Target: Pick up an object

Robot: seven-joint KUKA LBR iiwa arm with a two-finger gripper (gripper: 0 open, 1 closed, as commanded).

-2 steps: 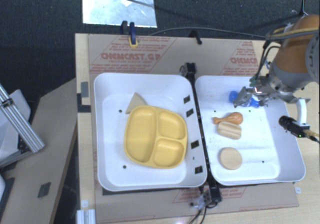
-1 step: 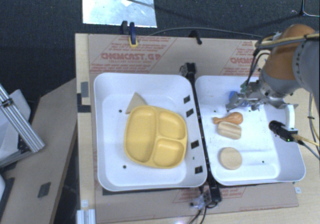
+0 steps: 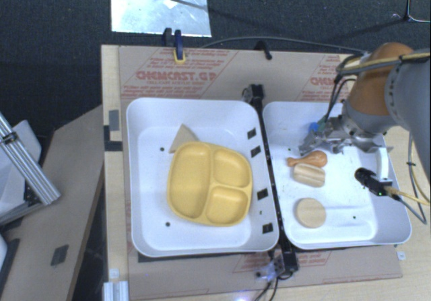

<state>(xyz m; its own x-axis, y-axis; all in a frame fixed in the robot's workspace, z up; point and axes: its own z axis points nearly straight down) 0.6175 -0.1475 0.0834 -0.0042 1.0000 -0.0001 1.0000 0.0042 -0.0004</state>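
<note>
Gripper (image 3: 328, 137) is hovering upper right over the drumstick (image 3: 308, 159) and bread (image 3: 308, 174), finger state unclear; risking a miss as the two are touching.

A divided tray (image 3: 209, 185) lies in the left bin (image 3: 145, 158). In the right bin (image 3: 390, 222), a drumstick (image 3: 308, 158) sits at twelve o'clock of a bun (image 3: 309, 174); a disc (image 3: 310, 213) at six.

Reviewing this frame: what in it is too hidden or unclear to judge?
- Gripper, camera view: small and cluttered against the right bin; its state is unreadable.
- Tan wedge: partly covered by the yellow divided plate.
- Orange drumstick-shaped toy: contact with the gripper unclear.
- Arm: cut off by the right edge.
</note>
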